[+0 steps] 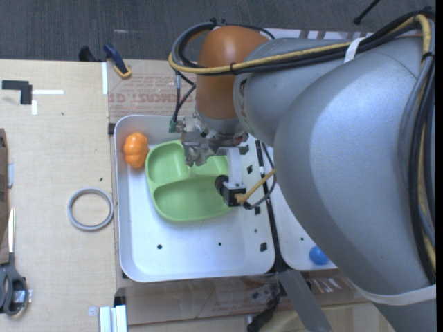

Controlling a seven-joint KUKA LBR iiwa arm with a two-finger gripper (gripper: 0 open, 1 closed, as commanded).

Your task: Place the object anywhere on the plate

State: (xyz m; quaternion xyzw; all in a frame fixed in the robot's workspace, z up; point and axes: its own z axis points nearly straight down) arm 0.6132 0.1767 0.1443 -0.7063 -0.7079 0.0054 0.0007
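Note:
A green divided plate (185, 185) lies in the left white bin (180, 254). An orange round object (135, 149) rests on the bin floor just left of the plate's upper corner, touching or nearly touching its rim. My gripper (194, 156) hangs over the plate's upper compartment, near the divider, to the right of the orange object. The wrist above hides most of the fingers. Nothing shows between them.
A small blue object (318, 256) lies in the right bin (301, 244), mostly hidden under the arm. On the bench to the left lie a tape ring (91, 208) and scissors (12, 282). A blue clamp (116, 59) sits at the back.

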